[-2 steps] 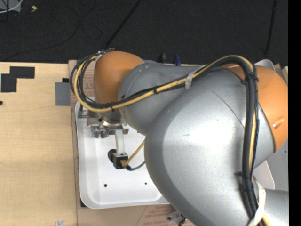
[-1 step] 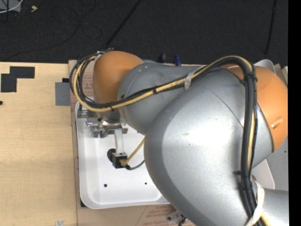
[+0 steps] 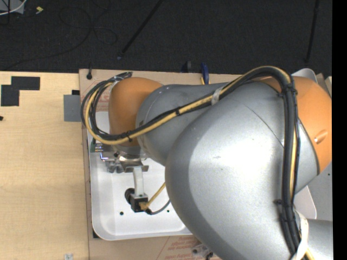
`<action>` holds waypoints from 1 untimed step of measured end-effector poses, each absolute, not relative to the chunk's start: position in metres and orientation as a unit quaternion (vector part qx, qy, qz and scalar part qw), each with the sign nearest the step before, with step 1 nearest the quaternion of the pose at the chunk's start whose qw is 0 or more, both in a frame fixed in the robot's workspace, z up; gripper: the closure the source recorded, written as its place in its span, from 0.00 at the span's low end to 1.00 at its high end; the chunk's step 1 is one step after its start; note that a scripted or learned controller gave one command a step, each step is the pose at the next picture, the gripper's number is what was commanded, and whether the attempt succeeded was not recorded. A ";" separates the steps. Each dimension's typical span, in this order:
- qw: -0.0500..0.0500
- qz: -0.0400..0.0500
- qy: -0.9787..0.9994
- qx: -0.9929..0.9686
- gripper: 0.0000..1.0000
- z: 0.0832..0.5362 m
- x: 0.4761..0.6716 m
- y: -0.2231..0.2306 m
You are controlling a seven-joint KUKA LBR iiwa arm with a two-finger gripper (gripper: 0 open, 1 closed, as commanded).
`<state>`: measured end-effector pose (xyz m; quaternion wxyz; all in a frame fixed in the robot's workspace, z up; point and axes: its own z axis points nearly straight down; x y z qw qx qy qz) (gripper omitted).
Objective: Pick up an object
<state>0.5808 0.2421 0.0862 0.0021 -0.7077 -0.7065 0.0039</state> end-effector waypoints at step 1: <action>0.002 0.003 -0.706 -0.708 1.00 0.094 0.579 0.242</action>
